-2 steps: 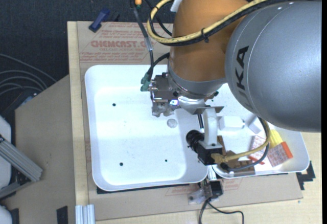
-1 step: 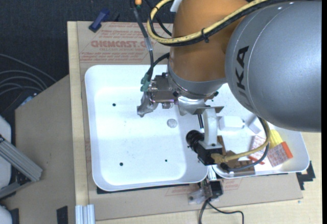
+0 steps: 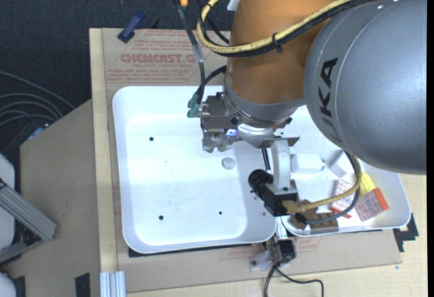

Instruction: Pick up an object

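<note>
We see the grey-and-orange arm's pincer (image 3: 215,142) low over the left shallow white bin (image 3: 135,173), can't tell if it's open or closed, small round grey disc (image 3: 228,163) just beside it.

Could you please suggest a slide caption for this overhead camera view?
KUKA arm reaching over the left white bin, its hand near a small round object; assorted items lie in the right bin.

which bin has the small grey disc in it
The left bin: a small grey disc lies on its floor. The right bin holds cards and packets.
</note>
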You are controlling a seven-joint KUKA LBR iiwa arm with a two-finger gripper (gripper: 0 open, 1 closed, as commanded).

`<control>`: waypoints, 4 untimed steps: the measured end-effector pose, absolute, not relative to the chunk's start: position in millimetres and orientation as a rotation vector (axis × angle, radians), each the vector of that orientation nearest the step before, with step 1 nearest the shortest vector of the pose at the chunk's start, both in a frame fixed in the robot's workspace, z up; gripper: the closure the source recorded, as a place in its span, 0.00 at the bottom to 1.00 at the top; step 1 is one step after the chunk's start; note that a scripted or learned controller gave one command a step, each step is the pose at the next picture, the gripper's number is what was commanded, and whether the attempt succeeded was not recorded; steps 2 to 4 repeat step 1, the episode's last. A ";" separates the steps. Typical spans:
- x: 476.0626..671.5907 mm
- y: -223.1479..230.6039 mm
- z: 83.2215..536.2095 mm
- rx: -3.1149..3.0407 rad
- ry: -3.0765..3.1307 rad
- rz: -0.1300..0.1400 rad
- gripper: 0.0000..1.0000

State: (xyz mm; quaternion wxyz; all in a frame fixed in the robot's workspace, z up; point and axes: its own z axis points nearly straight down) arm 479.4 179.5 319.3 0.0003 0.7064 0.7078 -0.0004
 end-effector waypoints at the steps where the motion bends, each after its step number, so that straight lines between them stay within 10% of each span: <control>1: 478.0 224.5 171.3 2.223 2.224 -0.006 1.00; 4: 478.0 224.5 171.3 2.223 2.224 -0.006 1.00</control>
